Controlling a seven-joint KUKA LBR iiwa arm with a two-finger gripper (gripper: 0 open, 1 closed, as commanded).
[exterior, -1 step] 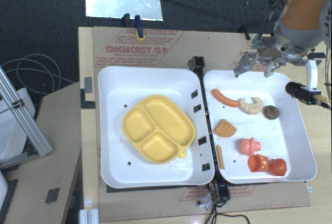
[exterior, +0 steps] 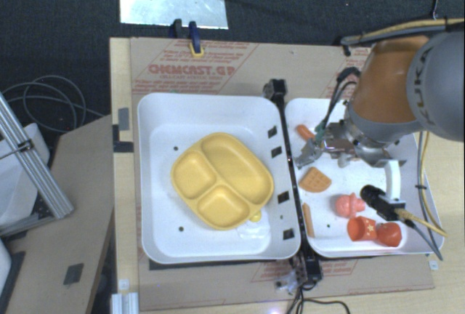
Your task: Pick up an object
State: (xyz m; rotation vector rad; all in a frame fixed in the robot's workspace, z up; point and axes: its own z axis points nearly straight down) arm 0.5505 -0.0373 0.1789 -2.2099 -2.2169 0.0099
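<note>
My gripper [exterior: 317, 150] hangs low over the right bin [exterior: 414, 247], near its left wall. Just below it lies a tan waffle piece [exterior: 314, 179]. A small orange carrot-like piece [exterior: 304, 132] lies just above and left of the gripper. Further toward the front of the bin are a pink toy [exterior: 349, 203] and a red toy [exterior: 374, 231]. A thin orange stick [exterior: 308, 219] lies along the bin's left wall. I see nothing held in the gripper.
The left bin [exterior: 160, 123] holds a yellow divided plate [exterior: 221, 179], with a small pale scrap [exterior: 251, 229] at its front edge. The arm's grey and orange body [exterior: 396, 91] covers the right bin's back right part.
</note>
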